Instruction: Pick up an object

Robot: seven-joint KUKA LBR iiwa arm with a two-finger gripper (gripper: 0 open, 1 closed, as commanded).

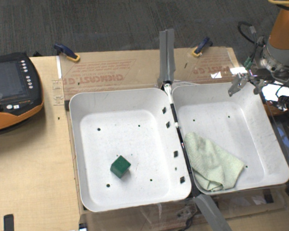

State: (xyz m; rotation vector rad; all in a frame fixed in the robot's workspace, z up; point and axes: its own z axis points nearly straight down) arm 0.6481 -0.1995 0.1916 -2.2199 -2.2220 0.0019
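A small green cube [120, 166] lies in the left bin [87, 142], toward its front. A crumpled pale green cloth [214, 163] rests in the right bin [255, 128], against its front left corner. My gripper [239, 83] hangs over the right bin's far right rim, below the arm's orange band [282, 32]. It is well apart from both the cloth and the cube, and nothing shows in it.
A grey divider post [167, 56] stands between the bins at the back. A teach pendant [8, 91] lies on the bench at the far left. Two clamps [67, 52] [201, 46] hold the cardboard backing behind the bins. Cables run beside the arm at right.
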